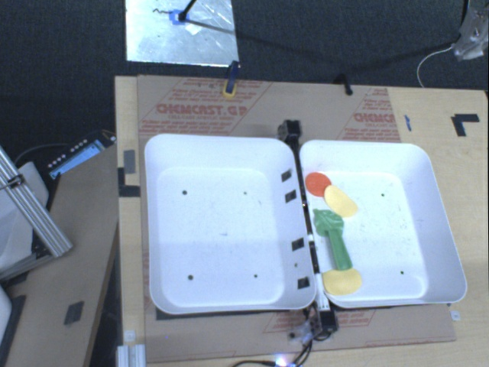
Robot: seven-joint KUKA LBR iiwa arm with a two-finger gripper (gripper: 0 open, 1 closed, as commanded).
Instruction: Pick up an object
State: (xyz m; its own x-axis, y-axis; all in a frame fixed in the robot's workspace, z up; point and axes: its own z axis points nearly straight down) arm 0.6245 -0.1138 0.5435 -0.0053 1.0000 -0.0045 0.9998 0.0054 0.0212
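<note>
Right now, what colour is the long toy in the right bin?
Green: the long toy, seen in the camera view, lies between two yellow pieces.

The left bin [221, 220] offers a bare floor, open from above; its raised walls border it on every side. In the right bin [397, 228] four toys crowd the left wall: a red disc [318, 182], a yellow oval [341, 202], a green tool [335, 239], a yellow piece [342, 282]; the floor to their right lies open.

2 shallow white plastic bins side by side on bench. Right bin [428, 228]: small round orange-red disc [318, 182], yellow oval piece [341, 202] just below, touching green plastic tool-shaped toy [334, 240], then another yellow oval piece [342, 282] at lower left corner. All hug right bin's left wall.
</note>
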